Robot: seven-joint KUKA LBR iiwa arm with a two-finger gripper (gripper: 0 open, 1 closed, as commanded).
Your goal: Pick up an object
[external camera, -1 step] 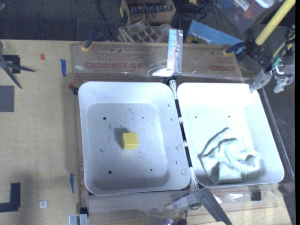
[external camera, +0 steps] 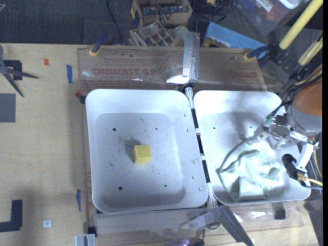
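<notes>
My arm comes in low over the right bin [external camera: 205, 104], and my gripper [external camera: 274, 137] hangs at the upper edge of a crumpled pale cloth [external camera: 253, 170]. Whether I am spread or pressed together I cannot tell; the wrist hardware and cables cover me from above, and nothing shows caught between me.

The cloth lies just below and ahead of me, heaped loosely toward the near wall of this bin. The other candidate, a small yellow block [external camera: 142, 154], sits well apart from me, across the divider in the left bin [external camera: 97, 106].

My worry is the cloth itself. It is soft and bunched, so if I close on a single fold I may lift only a corner, and the rest could drag, slide free or snag on the rim. If I come down where the fabric is thin, I may press on the bin floor and close on nothing. The dangling cable [external camera: 300, 170] by my wrist hangs close to the cloth and could catch in it. Going for the block instead means a long reach across the divider.
</notes>
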